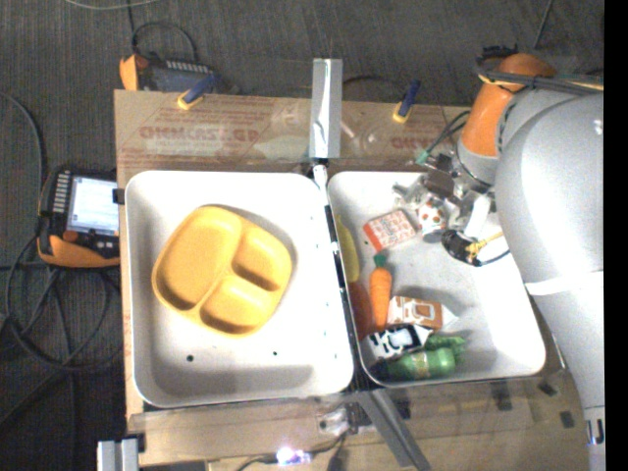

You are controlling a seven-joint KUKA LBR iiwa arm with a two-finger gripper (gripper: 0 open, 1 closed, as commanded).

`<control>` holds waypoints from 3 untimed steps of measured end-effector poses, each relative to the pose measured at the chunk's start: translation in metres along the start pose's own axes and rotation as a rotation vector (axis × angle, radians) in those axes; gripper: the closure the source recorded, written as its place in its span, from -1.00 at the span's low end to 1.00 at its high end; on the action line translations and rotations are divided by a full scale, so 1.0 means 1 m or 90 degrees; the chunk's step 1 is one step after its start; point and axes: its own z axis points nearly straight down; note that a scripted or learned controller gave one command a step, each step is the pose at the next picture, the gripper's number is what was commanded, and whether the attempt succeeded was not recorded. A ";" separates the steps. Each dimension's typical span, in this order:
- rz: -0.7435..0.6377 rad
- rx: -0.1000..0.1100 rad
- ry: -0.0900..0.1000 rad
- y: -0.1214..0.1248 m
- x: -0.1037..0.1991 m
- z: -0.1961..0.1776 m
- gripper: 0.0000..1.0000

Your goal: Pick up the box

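Note:
A small red and white box [391, 230] lies flat in the upper left part of the right bin [510, 302]. My gripper [433, 200] is low over the bin just to the upper right of the box, right at its corner. The grey arm with its orange band [483, 126] comes in from the right and hides the bin's far right corner. Whether the gripper touches the box cannot be made out.
The right bin also holds a carrot [380, 291], a white and orange carton [413, 313], a black and white item [396, 341], a green item [424, 362] and a yellow piece [346, 253] along its left wall. A yellow divided tray [224, 269] sits in the left bin [157, 361].

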 end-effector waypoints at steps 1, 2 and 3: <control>0.114 0.023 0.008 0.004 -0.006 0.003 -1.00; 0.132 -0.005 0.010 -0.070 0.045 -0.001 -1.00; 0.133 -0.006 0.008 -0.069 0.043 -0.012 1.00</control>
